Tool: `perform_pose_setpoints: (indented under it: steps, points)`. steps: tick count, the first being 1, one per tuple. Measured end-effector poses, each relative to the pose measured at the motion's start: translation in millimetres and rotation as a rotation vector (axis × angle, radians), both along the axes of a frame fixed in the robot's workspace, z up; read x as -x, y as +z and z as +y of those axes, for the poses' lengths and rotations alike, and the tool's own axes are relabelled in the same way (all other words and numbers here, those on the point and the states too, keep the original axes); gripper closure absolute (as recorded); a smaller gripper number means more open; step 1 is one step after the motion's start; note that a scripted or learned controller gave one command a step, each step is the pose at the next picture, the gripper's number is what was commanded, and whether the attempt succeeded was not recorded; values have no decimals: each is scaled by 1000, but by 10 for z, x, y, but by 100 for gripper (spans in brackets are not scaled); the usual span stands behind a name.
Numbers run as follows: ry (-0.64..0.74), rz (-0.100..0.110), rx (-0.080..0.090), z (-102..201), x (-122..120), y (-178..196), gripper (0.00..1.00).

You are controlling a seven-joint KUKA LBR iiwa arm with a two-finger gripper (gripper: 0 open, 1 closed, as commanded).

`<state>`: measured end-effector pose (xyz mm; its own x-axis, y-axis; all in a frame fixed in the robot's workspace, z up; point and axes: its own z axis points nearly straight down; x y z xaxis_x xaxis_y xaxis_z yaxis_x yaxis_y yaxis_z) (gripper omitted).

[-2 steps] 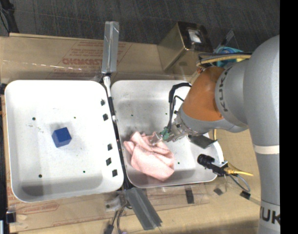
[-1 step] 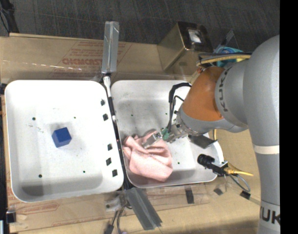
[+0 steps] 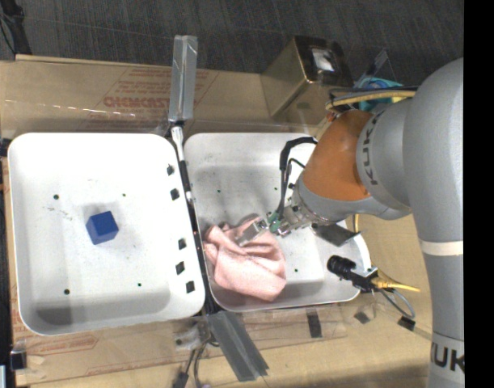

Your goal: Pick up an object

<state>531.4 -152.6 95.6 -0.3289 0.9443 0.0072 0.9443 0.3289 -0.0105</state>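
Observation:
A crumpled pink cloth [image 3: 245, 262] lies in the right bin [image 3: 230, 160], against its near-left side. My gripper [image 3: 263, 226] is down at the cloth's upper right edge, and its metal tips touch the fabric there. The grey arm with its orange band [image 3: 337, 164] reaches over the right bin from the right. A small blue cube [image 3: 103, 226] sits alone in the left bin [image 3: 36, 281], left of its middle, far from the gripper.
A metal divider bar [image 3: 183, 71] runs up between the two bins at the back. A cardboard box [image 3: 299, 79] stands behind the right bin. Black cables and a yellow-tipped connector [image 3: 356, 272] hang off the arm by the right bin's near right corner.

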Motion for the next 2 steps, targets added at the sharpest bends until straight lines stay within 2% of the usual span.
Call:
perform_pose_setpoints:
  steps: [2]
  points:
    - [0, 0, 0, 0, 0, 0, 0]
